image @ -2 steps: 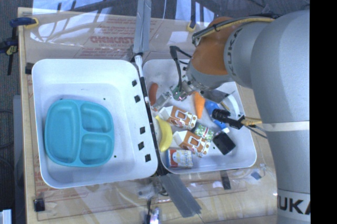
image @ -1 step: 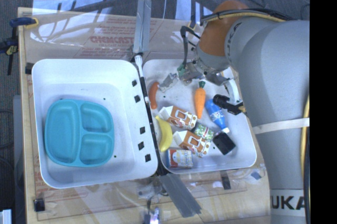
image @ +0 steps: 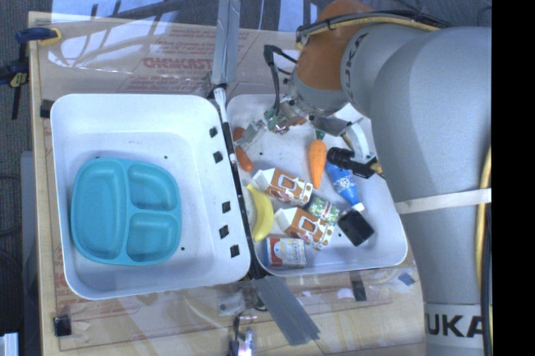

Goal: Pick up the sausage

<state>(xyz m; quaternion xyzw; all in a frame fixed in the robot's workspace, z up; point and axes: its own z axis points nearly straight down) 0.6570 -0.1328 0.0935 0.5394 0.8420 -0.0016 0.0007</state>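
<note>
The sausage, a short reddish-brown piece, lies against the left wall of the right bin, near its far end. My gripper hangs over the far left part of that bin, under the orange wrist band. It sits a little up and to the right of the sausage, apart from it. Nothing shows between its tips, and the wrist hides how they stand.
The right bin also holds a carrot, a blue bottle, a black block, a banana and several small cartons. In the left bin lies a blue divided plate. The arm's bulk covers the bench's right side.
</note>
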